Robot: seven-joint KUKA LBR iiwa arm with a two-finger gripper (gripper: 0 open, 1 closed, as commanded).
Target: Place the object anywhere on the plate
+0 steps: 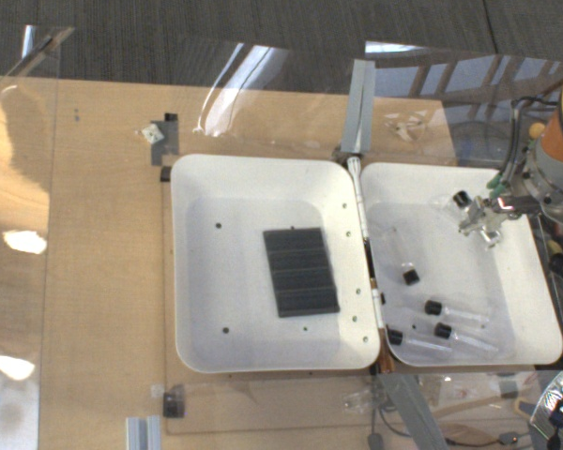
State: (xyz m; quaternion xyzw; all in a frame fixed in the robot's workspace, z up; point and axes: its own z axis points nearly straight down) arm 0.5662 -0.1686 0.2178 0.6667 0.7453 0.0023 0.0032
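Dark ridged plate (301,271) flat in the middle of the left bin (206,279). In the right bin (450,261), small clear tubes (441,330) with black caps, mostly down at 6 o'clock, and one black cap (461,198) up at 1 o'clock, just beside the gripper (483,221). No telling whether wide or closed.

Your arm (555,162) comes in from the right edge of the camera view, its orange band showing just above the grey wrist, with the gripper (479,218) hanging low and angled toward the left, too small and blurred to read further.
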